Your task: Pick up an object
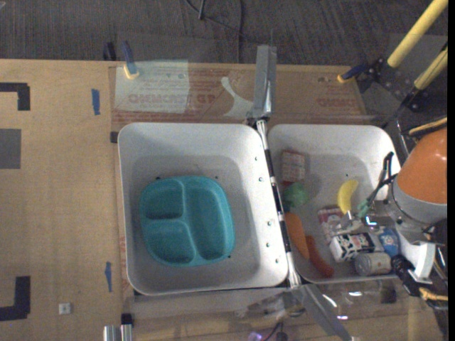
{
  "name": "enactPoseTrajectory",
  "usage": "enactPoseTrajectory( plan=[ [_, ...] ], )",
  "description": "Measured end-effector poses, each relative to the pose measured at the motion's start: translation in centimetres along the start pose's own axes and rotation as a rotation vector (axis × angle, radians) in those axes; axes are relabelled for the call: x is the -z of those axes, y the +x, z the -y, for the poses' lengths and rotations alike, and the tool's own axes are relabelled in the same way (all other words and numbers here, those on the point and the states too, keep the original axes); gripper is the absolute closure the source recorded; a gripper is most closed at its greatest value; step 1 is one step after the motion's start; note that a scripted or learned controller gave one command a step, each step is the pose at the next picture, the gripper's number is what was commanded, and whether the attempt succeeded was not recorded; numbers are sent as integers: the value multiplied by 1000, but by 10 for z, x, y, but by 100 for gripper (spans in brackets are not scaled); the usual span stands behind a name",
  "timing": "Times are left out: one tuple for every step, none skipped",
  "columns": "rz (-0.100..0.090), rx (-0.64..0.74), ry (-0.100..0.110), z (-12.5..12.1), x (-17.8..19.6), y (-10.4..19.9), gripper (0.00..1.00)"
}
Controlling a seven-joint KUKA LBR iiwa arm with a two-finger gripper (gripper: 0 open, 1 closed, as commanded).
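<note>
Banana (347, 194) in right bin (323, 135) among clutter

Arm (426, 180): you see it cut off by the right edge, past the orange band.
Gripper (362, 222): too small and cluttered for you to tell how it stands.
Carton (353, 244): your view of its print is too blurred to read.
Right bin (334, 135): the arm covers its right wall and near right corner.
Cardboard sheet (170, 94): its lettering reads blurred under the tape.
Yellow poles (419, 23): cut off by your top-right corner.
</note>
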State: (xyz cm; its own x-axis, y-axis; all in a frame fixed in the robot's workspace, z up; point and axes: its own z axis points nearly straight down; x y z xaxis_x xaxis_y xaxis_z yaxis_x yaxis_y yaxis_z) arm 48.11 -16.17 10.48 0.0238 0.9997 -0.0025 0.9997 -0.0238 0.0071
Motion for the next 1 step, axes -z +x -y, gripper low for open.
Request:
enactPoseTrajectory(
  plan=[
    [-5,-9,-1,-18,-15,-7,0]
  ],
)
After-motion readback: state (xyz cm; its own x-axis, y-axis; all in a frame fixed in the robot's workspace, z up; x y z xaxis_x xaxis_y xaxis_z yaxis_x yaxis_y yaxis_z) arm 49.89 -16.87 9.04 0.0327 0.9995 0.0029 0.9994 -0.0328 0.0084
